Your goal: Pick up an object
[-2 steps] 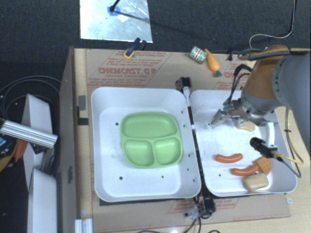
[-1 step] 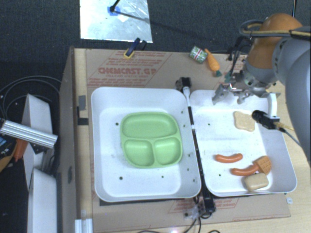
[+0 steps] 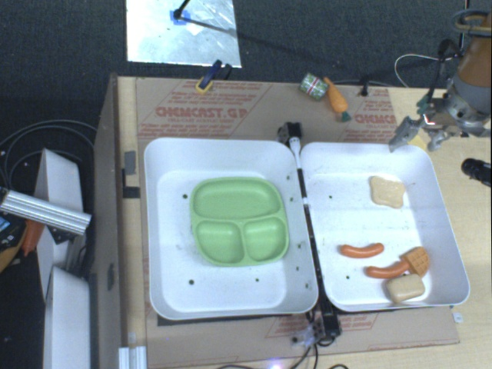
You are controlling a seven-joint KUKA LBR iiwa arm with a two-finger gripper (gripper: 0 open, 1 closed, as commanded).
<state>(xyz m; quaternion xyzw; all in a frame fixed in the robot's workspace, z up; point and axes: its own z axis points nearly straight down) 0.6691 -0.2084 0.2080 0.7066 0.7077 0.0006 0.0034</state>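
A dark carpeted floor surrounds a bench topped with printed brown cardboard (image 3: 231, 110), on which two shallow white bins sit side by side. The left bin (image 3: 165, 206) holds a green divided plate (image 3: 239, 220) lying flat near its middle. The right bin (image 3: 430, 206) holds the loose pieces: a pale bread-like piece (image 3: 387, 191) toward its far side, an orange sausage (image 3: 361, 249) near the middle, a second sausage (image 3: 388, 270) just beside a small waffle-like square (image 3: 417, 260), and a beige block (image 3: 405, 288) at the near right corner. Beyond the bins, a small green can (image 3: 314, 85) and a toy carrot (image 3: 336, 99) lie on the cardboard. The gripper (image 3: 419, 131) hangs above the far right corner of the right bin, well apart from every piece, its fingers spread and holding nothing.
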